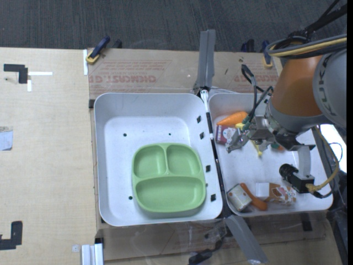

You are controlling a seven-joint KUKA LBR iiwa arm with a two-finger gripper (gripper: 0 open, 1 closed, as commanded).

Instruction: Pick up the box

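The box [223,132] is small, red and white, and lies near the left wall of the right bin [276,170], just below an orange carrot [232,117]. My gripper [239,141] hangs low over the right bin, right beside the box's right edge and a little toward the front. Nothing visibly lifted is in the gripper. The grey arm with its orange band [298,87] covers the back right part of that bin.
The left bin [110,148] holds a green divided plate [167,178]. At the right bin's front lie a small tin [238,198], an orange piece [257,200] and a brown-and-white packet [282,193]. Cables hang at the arm's right side.
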